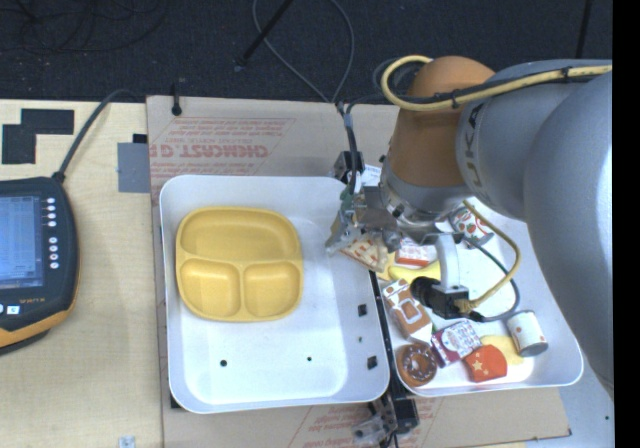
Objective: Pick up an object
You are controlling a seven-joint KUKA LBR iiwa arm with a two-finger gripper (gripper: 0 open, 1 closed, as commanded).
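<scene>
Near the front of the right bin (560,371), small toys are lying heaped: a donut (416,363), a red piece (485,364) and a white cylinder (527,332), waiting as candidates for picking. Farther back, the gripper (352,228) is hanging over the divide between the bins, just above a waffle-like piece (366,254); how wide it is, or whether it has anything, I cannot tell. On the left, a yellow tray (240,263) is sitting in the left bin (260,376).

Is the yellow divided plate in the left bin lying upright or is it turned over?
Upright. The yellow divided plate lies flat on the floor of the left bin, with its three hollow compartments facing up.
</scene>
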